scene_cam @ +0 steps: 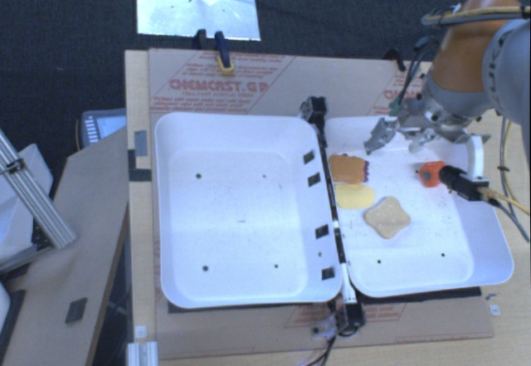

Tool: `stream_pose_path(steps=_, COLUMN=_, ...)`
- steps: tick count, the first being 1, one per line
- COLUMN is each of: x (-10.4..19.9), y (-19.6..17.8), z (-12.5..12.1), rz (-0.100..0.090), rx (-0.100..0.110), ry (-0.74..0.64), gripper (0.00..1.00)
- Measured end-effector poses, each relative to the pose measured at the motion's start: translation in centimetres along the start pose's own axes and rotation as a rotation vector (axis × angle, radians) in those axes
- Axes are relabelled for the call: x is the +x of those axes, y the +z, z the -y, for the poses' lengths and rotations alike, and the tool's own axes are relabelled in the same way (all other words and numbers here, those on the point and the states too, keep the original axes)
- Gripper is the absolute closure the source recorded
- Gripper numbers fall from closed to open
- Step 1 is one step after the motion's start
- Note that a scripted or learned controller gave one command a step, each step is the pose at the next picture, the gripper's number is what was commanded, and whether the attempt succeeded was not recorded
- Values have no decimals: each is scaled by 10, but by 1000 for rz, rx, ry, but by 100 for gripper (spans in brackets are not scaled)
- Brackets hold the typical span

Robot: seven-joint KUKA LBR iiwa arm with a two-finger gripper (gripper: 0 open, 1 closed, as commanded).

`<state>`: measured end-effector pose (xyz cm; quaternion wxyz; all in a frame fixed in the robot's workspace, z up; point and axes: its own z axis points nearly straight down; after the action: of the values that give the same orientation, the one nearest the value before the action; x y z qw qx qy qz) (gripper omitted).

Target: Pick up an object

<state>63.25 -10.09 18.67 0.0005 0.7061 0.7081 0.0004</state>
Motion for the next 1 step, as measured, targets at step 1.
stream_pose_path(steps=1, x=19, y=39, z=45, rz=-2, rx=6, ry=2, gripper=0)
